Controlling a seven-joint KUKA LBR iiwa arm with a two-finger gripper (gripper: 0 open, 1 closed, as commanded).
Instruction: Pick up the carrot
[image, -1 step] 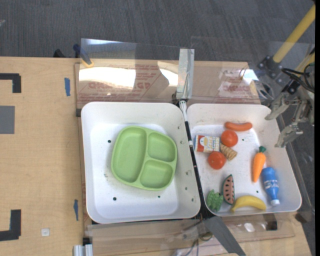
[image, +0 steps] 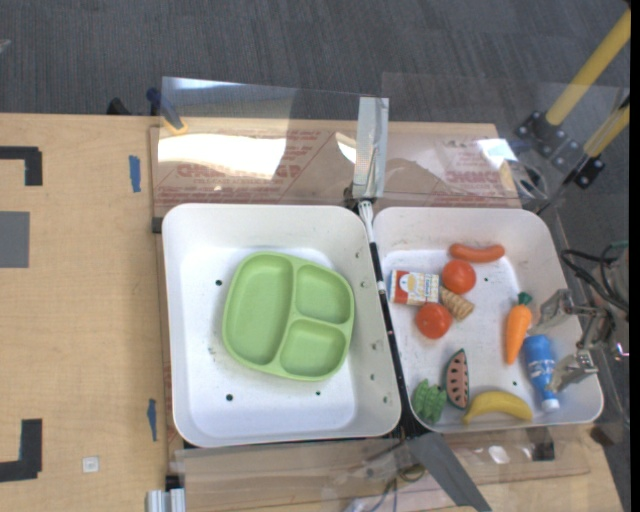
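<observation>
The carrot, orange with a green top, lies upright-slanted on the right side of the right bin. My gripper sits at the bin's right rim, just right of the carrot and apart from it. Its fingers are spread open and hold nothing. A blue bottle lies just below the carrot, close to the lower finger.
The right bin also holds a sausage, two tomatoes, a small carton, a watermelon slice, broccoli and a banana. A green divided plate rests in the left bin.
</observation>
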